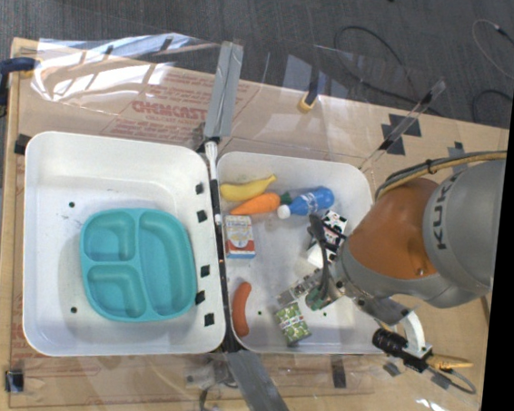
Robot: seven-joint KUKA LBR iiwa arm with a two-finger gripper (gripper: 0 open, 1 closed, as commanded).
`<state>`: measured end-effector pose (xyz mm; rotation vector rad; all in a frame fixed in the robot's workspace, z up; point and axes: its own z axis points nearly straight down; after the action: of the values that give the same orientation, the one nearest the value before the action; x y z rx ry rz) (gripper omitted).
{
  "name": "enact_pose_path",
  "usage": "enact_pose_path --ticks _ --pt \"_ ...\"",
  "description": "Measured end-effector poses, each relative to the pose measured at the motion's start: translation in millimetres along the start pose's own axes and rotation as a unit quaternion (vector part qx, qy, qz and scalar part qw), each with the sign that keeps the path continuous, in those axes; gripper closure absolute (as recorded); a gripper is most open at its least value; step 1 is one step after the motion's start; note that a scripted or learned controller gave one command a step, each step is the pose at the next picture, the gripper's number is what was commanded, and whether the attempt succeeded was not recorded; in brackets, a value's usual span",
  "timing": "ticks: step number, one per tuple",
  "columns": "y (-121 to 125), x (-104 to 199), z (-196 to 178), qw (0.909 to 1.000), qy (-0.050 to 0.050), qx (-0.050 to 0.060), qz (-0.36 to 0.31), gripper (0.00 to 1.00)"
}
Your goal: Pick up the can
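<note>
Gripper [313,293], grip state impossible to tell, hovers beside the green can [291,323]; centering over it looks key.

Grey arm [446,234] reaching in from right, tool [318,293] pointing down

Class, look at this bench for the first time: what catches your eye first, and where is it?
The turquoise divided tray lies alone in the left bin. The grey and orange arm hangs over the right bin, where a banana, carrot, bottle and green can lie scattered.
</note>
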<state>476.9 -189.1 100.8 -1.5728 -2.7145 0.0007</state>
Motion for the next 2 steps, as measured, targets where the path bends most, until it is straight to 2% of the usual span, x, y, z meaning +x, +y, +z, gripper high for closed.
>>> enact_pose_path --ticks 1,2 --pt "0.0 0.0 0.0 1.0000 0.000 0.000 0.000 0.00" --pt "2.7 3.8 8.5 0.9835 -0.001 -0.001 -0.181 0.00"
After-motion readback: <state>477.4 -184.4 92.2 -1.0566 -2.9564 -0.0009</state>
